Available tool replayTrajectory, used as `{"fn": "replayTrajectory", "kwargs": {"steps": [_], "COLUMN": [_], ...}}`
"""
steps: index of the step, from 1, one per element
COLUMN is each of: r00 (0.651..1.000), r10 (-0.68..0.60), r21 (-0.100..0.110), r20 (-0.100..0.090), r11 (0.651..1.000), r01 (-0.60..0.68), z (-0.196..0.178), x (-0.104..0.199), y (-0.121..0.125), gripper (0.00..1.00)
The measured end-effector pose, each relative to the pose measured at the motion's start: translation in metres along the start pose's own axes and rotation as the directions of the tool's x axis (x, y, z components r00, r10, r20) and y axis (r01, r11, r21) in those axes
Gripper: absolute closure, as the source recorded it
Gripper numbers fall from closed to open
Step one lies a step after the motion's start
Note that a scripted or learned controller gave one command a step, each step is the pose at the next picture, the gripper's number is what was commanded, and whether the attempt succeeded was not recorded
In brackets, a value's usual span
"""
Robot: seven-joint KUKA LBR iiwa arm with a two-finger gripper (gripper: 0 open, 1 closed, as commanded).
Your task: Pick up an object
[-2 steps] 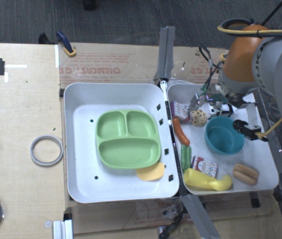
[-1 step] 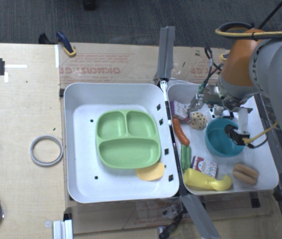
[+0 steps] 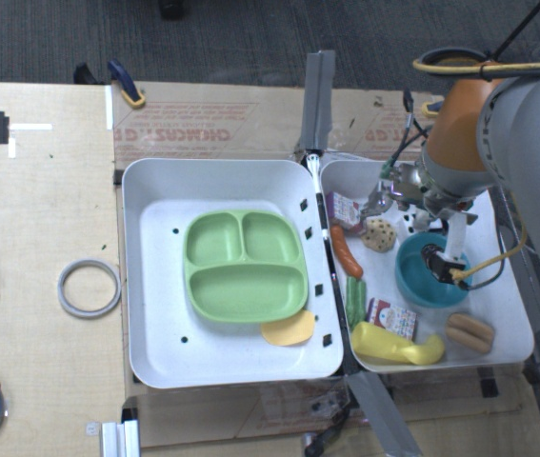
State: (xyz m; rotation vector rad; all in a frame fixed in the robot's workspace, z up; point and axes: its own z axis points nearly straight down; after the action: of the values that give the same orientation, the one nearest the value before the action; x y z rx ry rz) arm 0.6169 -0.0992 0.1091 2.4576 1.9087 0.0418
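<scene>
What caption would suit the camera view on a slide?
Pincer hangs over the cluttered bin, near the blue bowl; the green divided plate lies in the other bin.

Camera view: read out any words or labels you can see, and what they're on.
Cardboard sheet: red lettering, upside down and too blurred to read.
Red-and-white packet: print too small to read.
No text can be quoted.

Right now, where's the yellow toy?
The yellow toy lies at the near edge of the right bin, towards its left corner. It is just below the small printed box and left of the brown bun.
</scene>
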Motion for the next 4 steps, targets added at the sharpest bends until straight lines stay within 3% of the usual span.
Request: {"fn": "replayTrajectory", "kwargs": {"steps": [1, 2, 3, 4], "r00": [0.993, 0.995, 0.996, 0.996], "r10": [-0.116, -0.099, 0.094, 0.095], "r21": [-0.001, 0.004, 0.003, 0.003], "r20": [0.003, 0.000, 0.001, 0.001], "r11": [0.993, 0.995, 0.996, 0.996], "r01": [0.116, 0.099, -0.094, -0.095], "z": [-0.0002, 0.0005, 0.0005, 0.0005], "x": [-0.0013, -0.0025, 0.0024, 0.0024], "y": [-0.0099, -0.0066, -0.0007, -0.0007], "gripper": [0.00, 0.00, 0.00, 0.00]}}
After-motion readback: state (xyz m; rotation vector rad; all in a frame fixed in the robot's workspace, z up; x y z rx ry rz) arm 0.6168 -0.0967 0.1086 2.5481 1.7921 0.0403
